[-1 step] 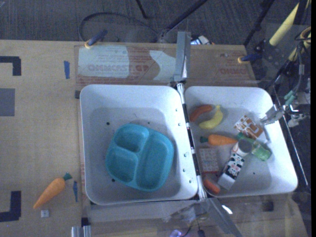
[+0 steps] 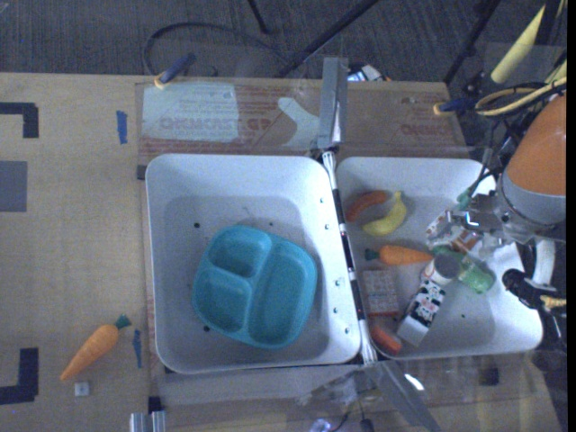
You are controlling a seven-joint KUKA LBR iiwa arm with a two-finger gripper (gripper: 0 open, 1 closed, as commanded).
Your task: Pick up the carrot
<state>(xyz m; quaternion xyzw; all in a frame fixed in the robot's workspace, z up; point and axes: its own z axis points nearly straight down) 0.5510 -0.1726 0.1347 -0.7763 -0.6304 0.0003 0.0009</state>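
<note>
A small orange carrot [image 2: 405,256] lies in the right bin [image 2: 513,331], near its middle and pointing left. A second, larger carrot [image 2: 90,350] with a green top lies on the bench outside the bins, at the lower left. My gripper [image 2: 453,229] hangs low over the right bin, just right of and slightly above the small carrot, close to it. Nothing is visibly held in it. The grey wrist and the orange band [image 2: 543,156] rise behind it at the right edge.
Around the small carrot lie a banana [image 2: 387,216], a reddish sausage [image 2: 367,202], a green bottle [image 2: 470,274], a cow-print carton [image 2: 423,309], a flat card [image 2: 380,292] and a red piece [image 2: 387,339]. A blue divided plate [image 2: 256,283] sits in the left bin [image 2: 180,196].
</note>
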